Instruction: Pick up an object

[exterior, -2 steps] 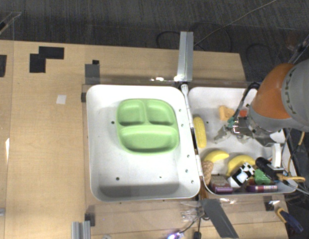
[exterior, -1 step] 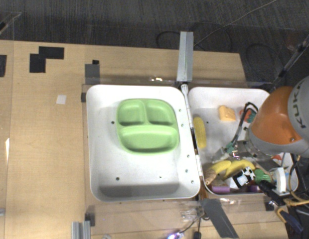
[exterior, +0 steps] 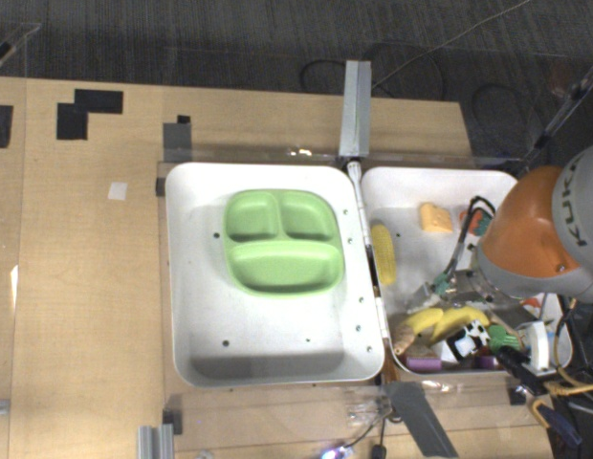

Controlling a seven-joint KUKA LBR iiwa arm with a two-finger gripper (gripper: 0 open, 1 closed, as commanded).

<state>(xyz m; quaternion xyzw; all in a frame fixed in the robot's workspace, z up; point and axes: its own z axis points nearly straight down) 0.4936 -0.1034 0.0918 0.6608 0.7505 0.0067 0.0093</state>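
Note:
The right bin [exterior: 411, 187] holds a corn cob [exterior: 383, 253] by its left wall, an orange-yellow block [exterior: 434, 218] near the back, and a heap at the front with a banana [exterior: 432, 322], a purple piece [exterior: 424, 362] and black and green bits [exterior: 480, 337]. The arm's orange band [exterior: 528, 231] hangs over the bin's right side. My gripper [exterior: 448, 283] reaches down toward the heap beside the banana; its tips are lost among cables and clutter.
The left bin [exterior: 196, 285] carries a green three-compartment tray [exterior: 281, 239] near its middle. A metal divider post [exterior: 355, 108] stands behind the gap between the bins. Cables trail at the back right, and wooden bench extends to the left.

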